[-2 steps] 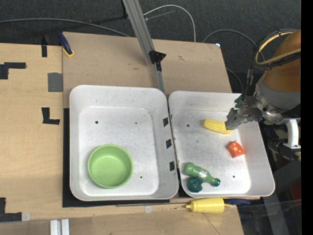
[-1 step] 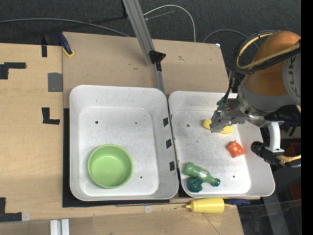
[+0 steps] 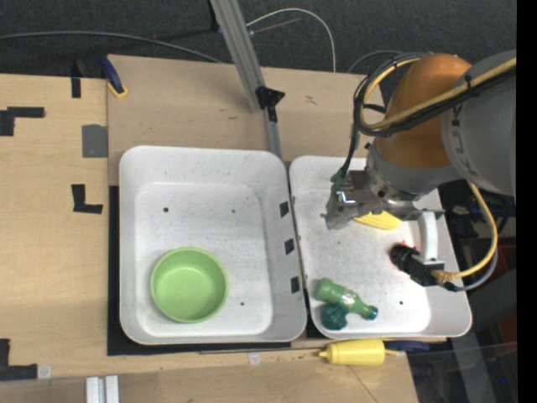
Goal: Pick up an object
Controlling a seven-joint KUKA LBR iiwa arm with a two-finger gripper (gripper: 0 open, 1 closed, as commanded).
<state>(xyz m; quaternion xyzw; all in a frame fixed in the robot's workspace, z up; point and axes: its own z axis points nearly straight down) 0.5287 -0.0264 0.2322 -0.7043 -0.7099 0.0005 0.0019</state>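
Note:
My gripper [image 3: 339,208] hangs over the upper middle of the right bin [image 3: 312,183], reaching in from the right. A yellow object [image 3: 376,221] lies just to its right, partly hidden under the wrist. A green bottle-shaped toy [image 3: 342,295] with a darker teal piece [image 3: 335,316] beside it lies at the bin's near edge, well below the gripper. In the left bin [image 3: 201,175] a green bowl [image 3: 189,285] sits at the near left corner.
A yellow bottle [image 3: 356,353] lies on the bench just outside the right bin's front rim. A grey pole [image 3: 239,40] slants over the back of the bench. A black and red fitting [image 3: 411,259] with a yellow cable hangs off the arm on the right.

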